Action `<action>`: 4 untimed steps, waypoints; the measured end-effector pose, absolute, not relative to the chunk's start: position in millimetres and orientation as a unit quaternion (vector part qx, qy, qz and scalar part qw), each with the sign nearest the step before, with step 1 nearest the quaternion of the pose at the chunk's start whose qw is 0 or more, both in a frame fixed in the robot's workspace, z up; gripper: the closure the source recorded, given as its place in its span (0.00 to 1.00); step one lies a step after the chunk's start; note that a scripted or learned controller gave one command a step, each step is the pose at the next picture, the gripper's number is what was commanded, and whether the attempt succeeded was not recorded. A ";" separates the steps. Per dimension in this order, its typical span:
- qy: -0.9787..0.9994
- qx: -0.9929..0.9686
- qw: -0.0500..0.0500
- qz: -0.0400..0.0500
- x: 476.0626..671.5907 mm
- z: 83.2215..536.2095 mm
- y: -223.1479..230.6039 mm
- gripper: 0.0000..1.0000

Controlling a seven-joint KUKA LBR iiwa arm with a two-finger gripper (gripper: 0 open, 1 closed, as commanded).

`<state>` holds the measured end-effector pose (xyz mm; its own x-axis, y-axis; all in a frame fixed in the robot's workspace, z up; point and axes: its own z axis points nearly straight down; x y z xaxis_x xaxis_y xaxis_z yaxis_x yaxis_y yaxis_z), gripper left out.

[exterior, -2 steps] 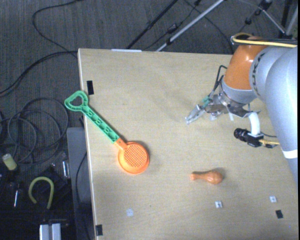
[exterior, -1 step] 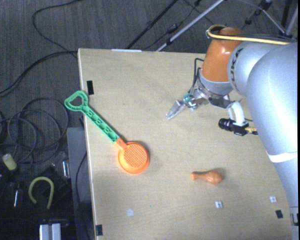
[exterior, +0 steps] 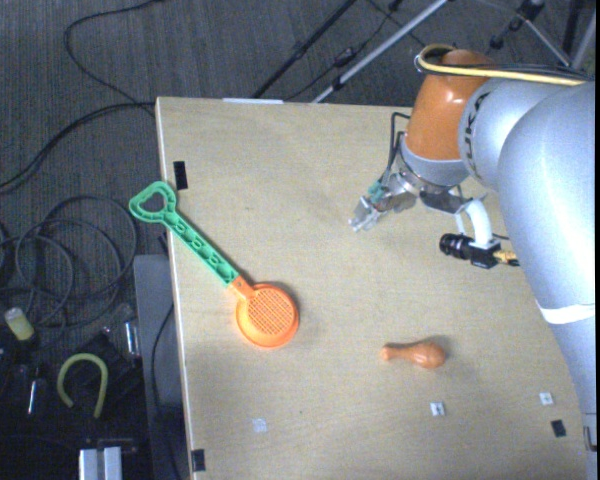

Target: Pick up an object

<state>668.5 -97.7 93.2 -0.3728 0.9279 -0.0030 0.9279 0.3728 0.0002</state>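
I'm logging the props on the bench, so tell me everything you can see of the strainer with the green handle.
The strainer looks like plastic. A long green handle with a row of small holes ends in a triangular loop at the upper left; a round orange mesh head sits at the lower right. It lies flat and diagonal on the tan board's left side, its loop right at the board's edge. Nothing else touches it; the gripper is well away.

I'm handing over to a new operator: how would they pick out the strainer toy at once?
Start at the tan board under the arm, then look to its left edge. The strainer lies there, its green handle running diagonally to a round orange mesh head. Its only neighbour, the small orange drumstick-shaped toy, is plain, stubby and handle-free.
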 end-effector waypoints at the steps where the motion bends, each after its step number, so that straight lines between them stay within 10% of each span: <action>1: 0.828 0.560 0.001 -0.001 668.5 93.1 -97.7 0.00; 2: 0.828 0.560 0.001 -0.001 668.5 93.1 -97.7 0.00; 3: 0.828 0.560 0.002 0.000 668.7 102.3 -97.4 1.00; 4: 0.828 0.560 0.002 -0.001 668.6 102.3 -97.4 0.00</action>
